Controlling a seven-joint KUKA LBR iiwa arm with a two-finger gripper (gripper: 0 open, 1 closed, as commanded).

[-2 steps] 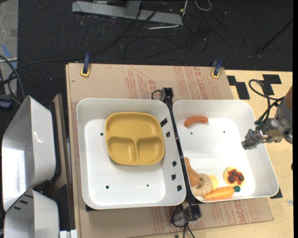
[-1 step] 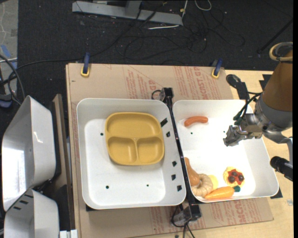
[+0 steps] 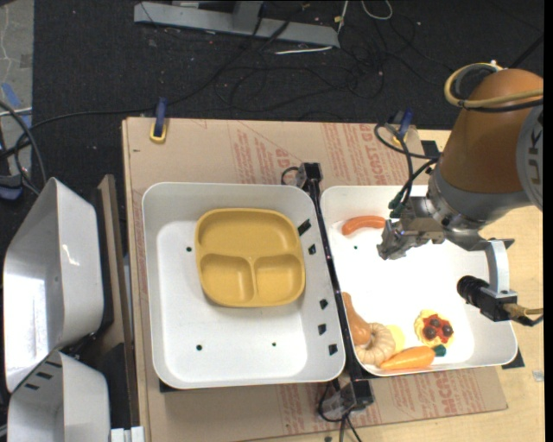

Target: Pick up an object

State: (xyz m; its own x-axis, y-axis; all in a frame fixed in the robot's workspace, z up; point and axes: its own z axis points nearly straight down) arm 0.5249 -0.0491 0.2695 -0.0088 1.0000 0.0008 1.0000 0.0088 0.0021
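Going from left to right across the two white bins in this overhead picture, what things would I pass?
Yellow divided plate in the left bin → sausage in the right bin → the arm's tool above that bin → small pizza toy.

Dark carpeted floor (image 3: 78, 60) spreads across the top and left, far from the gripper (image 3: 393, 244), strewn with loose black cables (image 3: 216, 82). A flat grey metal piece (image 3: 233, 22) lies up at the top edge. Beneath the gripper sits a brown cardboard sheet (image 3: 251, 147) with red print, clamped by a yellow clip (image 3: 158, 129). Far left, white tubs (image 3: 47, 276) catch the light.
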